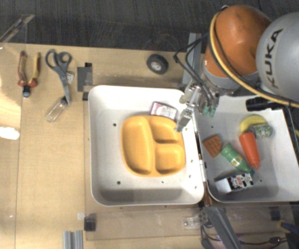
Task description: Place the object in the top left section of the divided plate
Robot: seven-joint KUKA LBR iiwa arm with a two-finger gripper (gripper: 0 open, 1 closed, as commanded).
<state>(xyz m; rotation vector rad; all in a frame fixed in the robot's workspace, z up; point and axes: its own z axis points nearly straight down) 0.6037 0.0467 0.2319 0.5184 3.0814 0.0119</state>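
Camera view has the gripper (183, 119) low over the left bin (105, 139), at the yellow divided plate (153, 144), its upper right edge. Whether its fingers are spread or pinched, I cannot tell, and nothing is visibly held between them.

A small purple-and-white packet (163, 109) (probably the object) lies on the bin floor just beside the plate's top rim, outside every section.

The risk: a descent here could strike the plate rim or nudge the packet toward the wall.

The right bin (289, 191) holds a carrot (250, 148), green bottle (235, 157), brown block (212, 144), and a yellow piece (253, 122).
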